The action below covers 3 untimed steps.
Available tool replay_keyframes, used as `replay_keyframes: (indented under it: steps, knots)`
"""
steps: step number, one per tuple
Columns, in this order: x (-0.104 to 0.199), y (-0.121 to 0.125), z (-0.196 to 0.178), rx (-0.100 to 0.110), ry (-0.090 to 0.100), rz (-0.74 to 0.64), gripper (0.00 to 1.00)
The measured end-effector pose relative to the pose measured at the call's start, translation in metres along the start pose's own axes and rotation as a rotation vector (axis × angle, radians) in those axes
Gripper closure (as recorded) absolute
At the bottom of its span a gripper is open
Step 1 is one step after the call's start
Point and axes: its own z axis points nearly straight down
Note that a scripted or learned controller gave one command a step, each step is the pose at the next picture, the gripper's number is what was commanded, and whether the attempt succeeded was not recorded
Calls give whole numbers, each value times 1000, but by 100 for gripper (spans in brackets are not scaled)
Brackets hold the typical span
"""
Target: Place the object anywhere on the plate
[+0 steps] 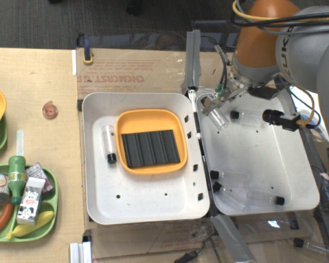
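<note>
Clear tube with black cap is lying in the left bin, just left of the orange plate, centre frame. Gripper is hanging over the right bin's upper-left corner; whether it is gripping anything cannot be told.

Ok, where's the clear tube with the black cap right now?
The clear tube lies in the left bin, just left of the yellow plate, black cap toward the camera.

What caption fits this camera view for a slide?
Arm's gripper over right bin; clear tube beside yellow plate in left bin.
</note>
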Motion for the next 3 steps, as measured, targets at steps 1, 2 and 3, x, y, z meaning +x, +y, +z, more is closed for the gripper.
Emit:
replay_keyframes:
  steps: [1,2,3]
  knots:
    - [-8,13,-27,-2,-3,-97,100]
    - [-5,14,0,-2,-1,-422,100]
    - [-6,6,-51,-4,-3,-553,100]
